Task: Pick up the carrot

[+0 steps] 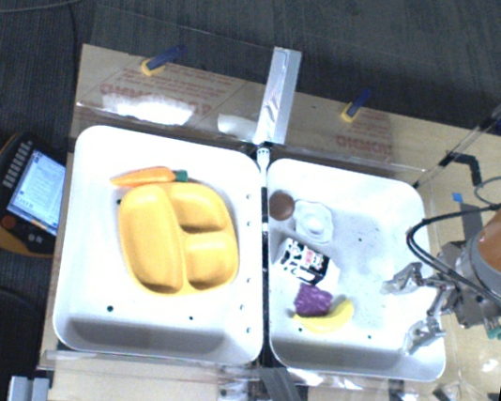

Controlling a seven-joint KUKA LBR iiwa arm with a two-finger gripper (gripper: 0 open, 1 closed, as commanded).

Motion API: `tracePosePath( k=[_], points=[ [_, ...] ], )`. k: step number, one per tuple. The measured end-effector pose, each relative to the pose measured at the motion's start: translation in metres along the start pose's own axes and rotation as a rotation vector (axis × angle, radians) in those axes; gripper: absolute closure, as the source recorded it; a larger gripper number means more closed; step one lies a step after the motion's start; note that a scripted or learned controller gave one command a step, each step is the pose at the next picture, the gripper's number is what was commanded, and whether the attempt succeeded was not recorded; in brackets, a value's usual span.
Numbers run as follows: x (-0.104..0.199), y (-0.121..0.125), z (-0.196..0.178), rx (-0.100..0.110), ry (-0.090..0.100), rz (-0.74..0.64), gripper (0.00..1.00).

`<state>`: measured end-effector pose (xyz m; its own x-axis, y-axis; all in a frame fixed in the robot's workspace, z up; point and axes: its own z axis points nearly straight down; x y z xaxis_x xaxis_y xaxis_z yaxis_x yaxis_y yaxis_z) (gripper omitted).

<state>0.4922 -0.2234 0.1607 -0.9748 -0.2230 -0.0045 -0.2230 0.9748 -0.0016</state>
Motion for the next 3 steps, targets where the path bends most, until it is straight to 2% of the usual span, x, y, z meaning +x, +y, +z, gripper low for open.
tracePosePath(
  k=[1,2,3],
  points=[
    [-0.001,-0.001,-0.01,0.002,-0.003,0.003,1.0],
    [-0.044,0.016,0.011,-0.004,0.001,0.089,1.0],
    [-0.044,0.016,0.011,-0.005,0.0,0.089,0.0]
  ],
)
